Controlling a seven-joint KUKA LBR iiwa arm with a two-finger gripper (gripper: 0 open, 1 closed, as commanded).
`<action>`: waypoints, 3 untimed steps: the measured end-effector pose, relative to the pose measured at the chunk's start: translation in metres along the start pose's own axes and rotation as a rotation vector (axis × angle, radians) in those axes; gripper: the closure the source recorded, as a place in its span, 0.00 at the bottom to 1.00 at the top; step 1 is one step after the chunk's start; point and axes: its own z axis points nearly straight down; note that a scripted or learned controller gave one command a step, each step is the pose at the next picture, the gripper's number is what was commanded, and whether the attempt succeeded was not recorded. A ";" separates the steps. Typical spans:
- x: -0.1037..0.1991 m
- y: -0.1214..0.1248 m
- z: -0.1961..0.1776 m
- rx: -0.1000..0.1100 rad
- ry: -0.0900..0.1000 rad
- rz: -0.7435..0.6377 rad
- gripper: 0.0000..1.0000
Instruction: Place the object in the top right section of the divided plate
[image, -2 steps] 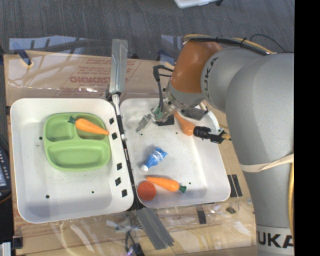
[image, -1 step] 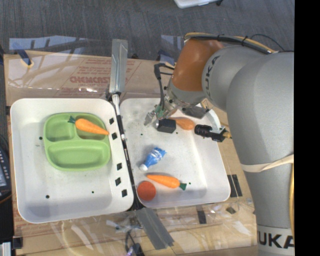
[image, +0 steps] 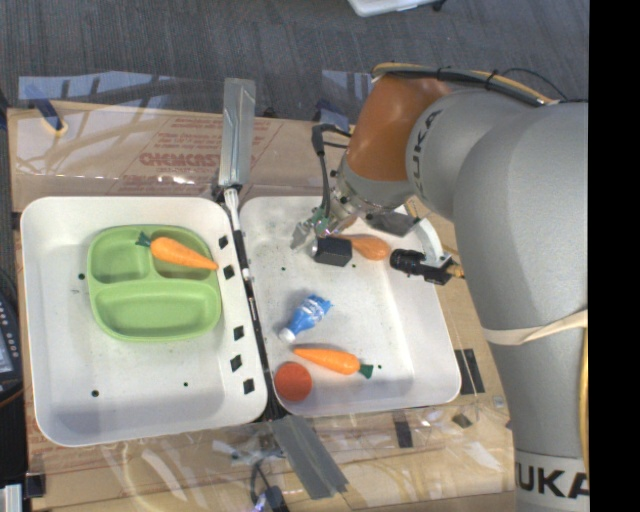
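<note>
Carrot (image: 183, 254), smooth tapered plastic, in green plate's (image: 150, 310) top-right section; gripper (image: 318, 228) state unclear.

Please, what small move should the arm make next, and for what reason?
Probably lift the hand straight up out of the right bin. It hovers low at that bin's upper edge, and one carrot already lies in the top right section of the green divided plate in the left bin. Whether it grips anything cannot be seen.

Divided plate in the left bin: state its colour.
Light green. The divided plate shows it best in the camera view, with an orange carrot in its top right section.
</note>
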 end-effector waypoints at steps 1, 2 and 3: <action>-0.059 -0.035 0.037 -0.001 -0.001 -0.022 1.00; 0.010 -0.059 -0.057 -0.001 0.000 -0.074 1.00; 0.037 -0.076 0.037 0.000 0.002 -0.274 1.00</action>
